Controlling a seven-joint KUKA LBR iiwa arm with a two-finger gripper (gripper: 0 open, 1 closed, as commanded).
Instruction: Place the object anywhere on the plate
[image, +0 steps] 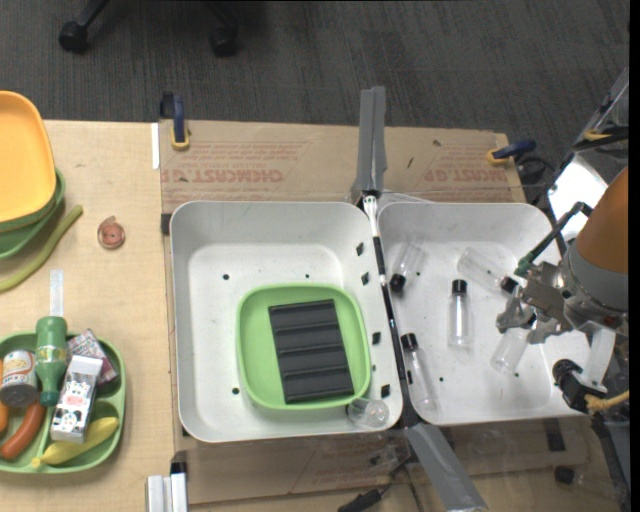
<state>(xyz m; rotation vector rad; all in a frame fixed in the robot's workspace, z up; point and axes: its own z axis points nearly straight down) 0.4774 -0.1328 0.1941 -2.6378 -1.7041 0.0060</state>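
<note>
Fingers: the gripper (520, 322) hangs over the right side of the right bin (470, 400); whether the fingers are apart or together, I cannot tell, since the wrist and its cabling cover them.
Under the gripper: a clear vial (508, 352) lies on the bin floor just beside or touching the fingertips; nothing shows it to be held.
Other vials: a black-capped vial (459, 312) lies near the bin's middle, another (404, 268) near the left wall, a fourth (484, 268) toward the back, one more (415, 372) by the left wall.
Handling: judged from looks, these are small, light, stiff tubes of clear plastic or glass, smooth and round, so likely to roll or slip out of a loose pinch, and possibly breakable.
Where to grip: best across the middle of the tube, fingers square to its length, with a modest squeeze.
Plate: the green plate (254, 320) sits in the left bin (200, 250), well apart from the gripper, with a dark ribbed insert (310, 348) at its centre.
Near the plate: a clear cup (368, 411) rests at the plate's front right corner.
Progress: pickup not yet confirmed.
</note>
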